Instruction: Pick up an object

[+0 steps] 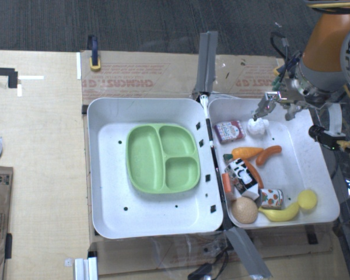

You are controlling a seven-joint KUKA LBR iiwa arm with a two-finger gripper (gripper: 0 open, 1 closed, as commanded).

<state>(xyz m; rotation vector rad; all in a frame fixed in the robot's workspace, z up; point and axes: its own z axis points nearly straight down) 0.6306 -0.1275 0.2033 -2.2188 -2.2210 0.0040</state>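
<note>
The right bin (pixel 315 156) holds a jumble of small items. Among them are a white lump (pixel 256 127), a pink packet (pixel 229 131), an orange carrot (pixel 246 153) and a red-orange sausage (pixel 270 153). Nearer the front lie a black-and-white item (pixel 240 175), a small carton (pixel 271 198), a brown round thing (pixel 244 210), a banana (pixel 279 214) and a yellow lemon (pixel 307 199). My gripper (pixel 277 111) hangs over the bin's far edge, open, with nothing between its fingers. Its left finger (pixel 262 108) is just above the white lump.
A green divided plate (pixel 163 157) lies in the left bin (pixel 105 174). A grey divider bar (pixel 207 63) stands between the bins at the back. The arm's orange band (pixel 329 34) and cables crowd the upper right corner.
</note>
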